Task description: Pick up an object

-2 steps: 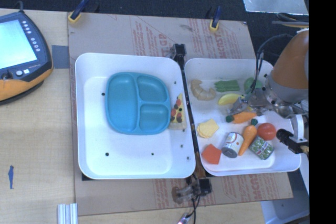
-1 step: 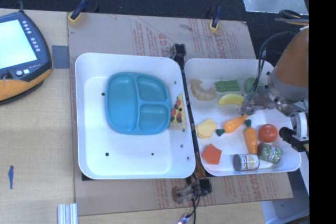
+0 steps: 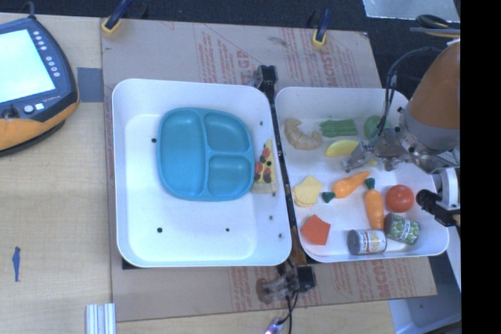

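Observation:
My gripper (image 3: 369, 158) hangs low over the right bin (image 3: 354, 97), near its right side, below the grey and orange wrist. It sits just right of a yellow lemon slice (image 3: 341, 147) and just above an orange carrot (image 3: 351, 184). A green item (image 3: 374, 125) lies right behind it. Also in this bin are a beige pastry (image 3: 301, 134), a green pepper (image 3: 338, 127), a yellow cheese piece (image 3: 308, 190), a second carrot (image 3: 374, 207), a red tomato (image 3: 399, 198), a red wedge (image 3: 315, 230), a tin can (image 3: 368, 242) and a green jar (image 3: 402, 229).
The left bin (image 3: 141, 238) holds a blue divided plate (image 3: 207, 154) and a pizza slice (image 3: 266, 167) against its right wall. A tablet in an orange case (image 3: 31, 86) lies at the far left of the bench. Clamps pin the cardboard at the back.

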{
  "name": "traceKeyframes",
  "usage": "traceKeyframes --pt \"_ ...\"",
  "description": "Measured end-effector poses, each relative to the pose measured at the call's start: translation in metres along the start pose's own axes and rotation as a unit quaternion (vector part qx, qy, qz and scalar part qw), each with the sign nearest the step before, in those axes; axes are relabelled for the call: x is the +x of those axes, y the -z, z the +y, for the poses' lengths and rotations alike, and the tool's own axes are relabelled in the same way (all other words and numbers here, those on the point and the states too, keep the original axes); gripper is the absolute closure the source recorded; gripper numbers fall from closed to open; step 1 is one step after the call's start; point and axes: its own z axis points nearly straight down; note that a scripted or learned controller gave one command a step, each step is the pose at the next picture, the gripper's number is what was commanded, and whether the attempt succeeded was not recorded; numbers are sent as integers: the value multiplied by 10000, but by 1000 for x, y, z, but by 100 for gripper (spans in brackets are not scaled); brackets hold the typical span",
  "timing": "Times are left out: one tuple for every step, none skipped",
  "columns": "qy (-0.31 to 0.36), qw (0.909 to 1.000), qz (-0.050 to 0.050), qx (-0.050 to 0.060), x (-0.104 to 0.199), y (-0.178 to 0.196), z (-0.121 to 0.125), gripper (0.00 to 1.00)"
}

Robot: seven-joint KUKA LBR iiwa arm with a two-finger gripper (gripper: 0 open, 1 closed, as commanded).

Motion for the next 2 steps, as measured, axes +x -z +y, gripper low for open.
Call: traceKeyframes --pt "-23 10000 37 26 12 -13 -20 0" --pt "-7 10000 31 37 11 -3 -20 100"
